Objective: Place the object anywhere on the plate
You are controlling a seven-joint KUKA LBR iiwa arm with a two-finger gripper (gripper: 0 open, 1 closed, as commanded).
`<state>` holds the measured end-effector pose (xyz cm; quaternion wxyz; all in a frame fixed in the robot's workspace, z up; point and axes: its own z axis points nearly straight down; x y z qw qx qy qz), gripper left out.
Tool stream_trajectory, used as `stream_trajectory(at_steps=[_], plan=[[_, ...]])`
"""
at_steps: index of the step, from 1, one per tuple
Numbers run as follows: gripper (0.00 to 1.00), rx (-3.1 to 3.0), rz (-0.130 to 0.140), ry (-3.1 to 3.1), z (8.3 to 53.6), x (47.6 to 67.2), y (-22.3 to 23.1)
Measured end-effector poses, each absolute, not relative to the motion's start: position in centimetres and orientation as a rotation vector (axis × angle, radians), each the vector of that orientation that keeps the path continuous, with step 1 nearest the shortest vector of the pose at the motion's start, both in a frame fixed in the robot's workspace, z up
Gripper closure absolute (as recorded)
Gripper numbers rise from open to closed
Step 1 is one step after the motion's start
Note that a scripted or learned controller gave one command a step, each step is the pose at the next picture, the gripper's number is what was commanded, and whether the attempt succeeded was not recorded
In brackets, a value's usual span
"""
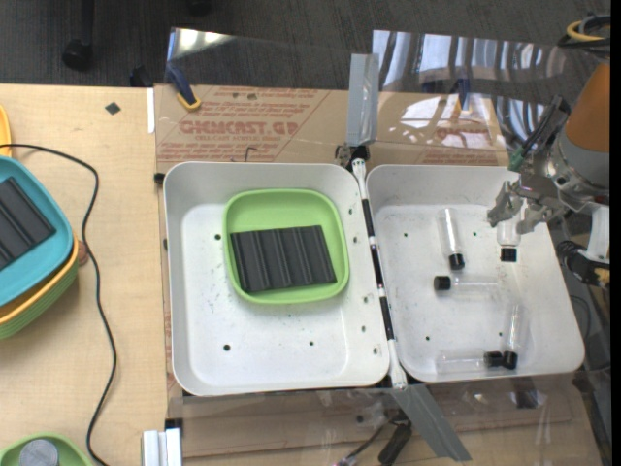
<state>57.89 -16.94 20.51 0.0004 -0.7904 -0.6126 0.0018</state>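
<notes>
A clear tube [482,361] at the right bin's [572,352] front edge awaits pickup; the gripper [521,223], jaws seemingly holding nothing, must descend before reaching the green plate [335,212].

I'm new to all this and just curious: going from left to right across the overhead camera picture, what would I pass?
Stacked teal and yellow dishes → black cable → green plate with a dark ribbed insert, in the left bin → clear tubes with black caps in the right bin → gripper.
</notes>
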Motion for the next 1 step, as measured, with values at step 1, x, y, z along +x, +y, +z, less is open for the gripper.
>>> stream_trajectory(at_steps=[1], plan=[[0.00, -2.483, 0.005, -1.924, 20.53, 57.89, -16.94]])
